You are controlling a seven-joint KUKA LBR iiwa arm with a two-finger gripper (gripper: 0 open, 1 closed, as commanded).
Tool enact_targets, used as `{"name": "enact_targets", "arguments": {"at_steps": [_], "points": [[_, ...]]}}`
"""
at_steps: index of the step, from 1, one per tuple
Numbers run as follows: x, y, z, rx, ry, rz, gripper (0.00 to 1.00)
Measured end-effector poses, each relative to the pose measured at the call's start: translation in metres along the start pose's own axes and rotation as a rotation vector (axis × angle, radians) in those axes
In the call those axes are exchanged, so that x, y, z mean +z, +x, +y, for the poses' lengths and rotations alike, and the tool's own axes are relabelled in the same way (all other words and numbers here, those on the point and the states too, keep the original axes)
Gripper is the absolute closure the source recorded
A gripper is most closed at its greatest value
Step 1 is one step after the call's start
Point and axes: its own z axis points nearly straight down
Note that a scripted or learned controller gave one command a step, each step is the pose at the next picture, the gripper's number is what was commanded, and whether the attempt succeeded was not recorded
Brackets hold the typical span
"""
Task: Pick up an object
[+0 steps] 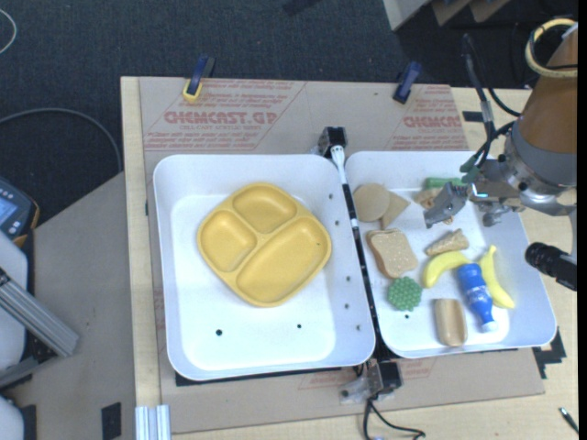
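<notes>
right bin [541,324], near edge: tan bread roll [449,321], blue bottle [476,293] with white cap, bumpy green broccoli [404,293]. mid: two smooth yellow bananas [445,267], toast slice [393,252], small wedge [447,242]. far: tan flat pieces [374,202], green item [438,188]. hand [468,211] hovers over far part, fingers apart, nothing between. left bin [174,246]: glossy yellow three-compartment plate [264,243]. cardboard surface [229,113] printed "chemcast".

I worked in a lab: my bench [275,108] was a clamped, paper-covered board, with loose cables [55,117] on dark carpet left of it.
</notes>
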Motion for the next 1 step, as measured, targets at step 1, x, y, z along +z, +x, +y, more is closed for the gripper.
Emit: {"name": "enact_targets", "arguments": {"at_steps": [1], "points": [[-0.0061, 0.0001, 0.0021, -0.002, -0.013, -0.001, 0.00]]}}
